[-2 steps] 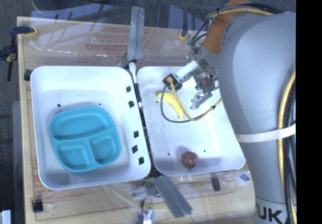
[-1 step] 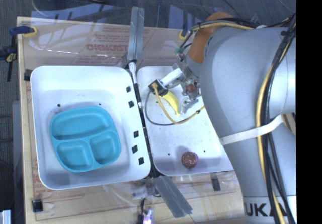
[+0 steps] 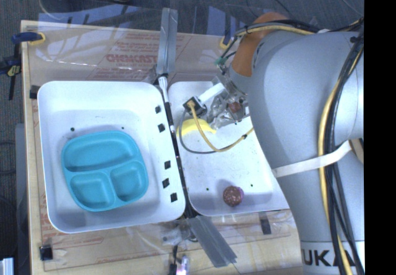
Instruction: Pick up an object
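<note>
**Claw low in right bin, over yellow object; brown ball well off toward near wall**

Claw (image 3: 221, 111) down in upper part of right bin (image 3: 263, 172), wrist hardware and a looping yellow cable (image 3: 213, 147) crowding the tip. Finger spacing not resolvable from this slant; cannot tell whether spread or closed, nor whether anything is gripped. Yellow object (image 3: 199, 130) lying just below-left of claw, close to the divider between bins, partly masked by cable; long axis seemingly running along the divider, shape otherwise unclear. Nearest candidate by far. Brown ball (image 3: 233, 195) resting well apart, near the bin's lower wall, straight down-frame from claw. Left bin (image 3: 55, 107) carrying blue divided tray (image 3: 104, 170), across the divider, farthest off. Judgement: short drop down-left onto yellow object likeliest; cable snag a risk.
</note>
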